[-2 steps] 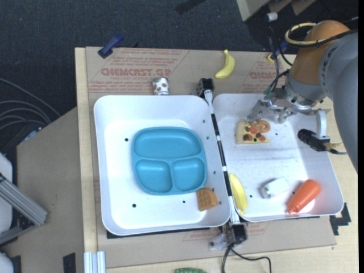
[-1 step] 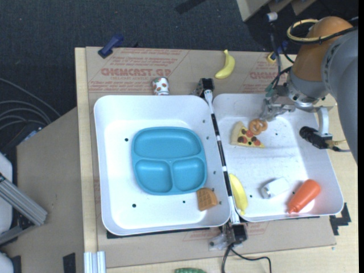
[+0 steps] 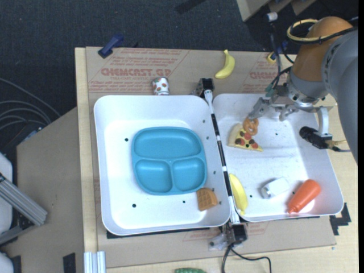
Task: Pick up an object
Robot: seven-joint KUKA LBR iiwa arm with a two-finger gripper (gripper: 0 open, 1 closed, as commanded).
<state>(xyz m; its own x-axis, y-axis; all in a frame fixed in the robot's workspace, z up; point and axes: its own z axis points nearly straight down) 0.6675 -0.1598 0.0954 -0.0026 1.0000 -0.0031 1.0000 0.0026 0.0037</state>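
My hand (image 3: pixel 254 114) reaches in from the right over the back of the right bin (image 3: pixel 318 169). Its fingers hang just above a toy pizza slice (image 3: pixel 246 135) that lies near the bin's back left corner, but I cannot tell whether they are spread or pinched, and I see nothing between them. My grey arm with its orange band (image 3: pixel 315 53) sits over the bin's far right corner.

In the same bin a toy carrot (image 3: pixel 303 195) lies near the front right corner, a small white block (image 3: pixel 276 187) just to its left, and a yellow banana (image 3: pixel 239 193) along the left wall at the front.

The left bin (image 3: pixel 114 169) carries a blue divided plate (image 3: pixel 169 159) at its middle and a small waffle-like brown piece (image 3: pixel 207 198) near the front right.

On the tabletop (image 3: pixel 91 78) behind the bins lie another banana (image 3: pixel 225 66) and a small spotted can (image 3: pixel 161 86).
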